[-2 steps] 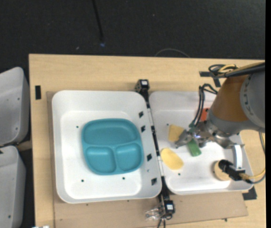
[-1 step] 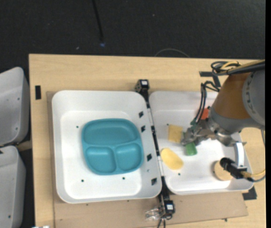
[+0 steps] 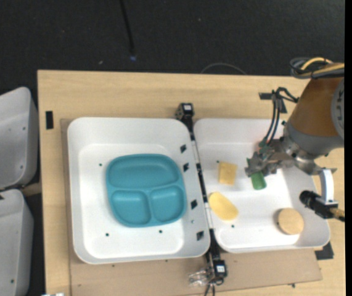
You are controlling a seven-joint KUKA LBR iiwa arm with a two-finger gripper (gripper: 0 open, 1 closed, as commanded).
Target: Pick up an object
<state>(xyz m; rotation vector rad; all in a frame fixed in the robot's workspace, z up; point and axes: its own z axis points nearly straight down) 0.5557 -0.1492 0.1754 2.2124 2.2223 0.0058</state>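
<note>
In the right bin [image 3: 243,239], my gripper [image 3: 259,166] hangs low near the middle, reaching in from the right. A small green object [image 3: 258,181] lies directly beneath its tip, partly hidden by it; whether they touch I cannot tell. To the left lies a pale yellow square piece [image 3: 227,172]. A yellow oval piece [image 3: 224,206] rests near the bin's left wall. A tan round piece [image 3: 290,221] sits at the front right.
The left bin [image 3: 89,239] holds a teal divided plate [image 3: 145,188] at its middle. A ridge with black clips [image 3: 195,184] separates the two bins. White panels [image 3: 3,147] stand off the bench's left edge.
</note>
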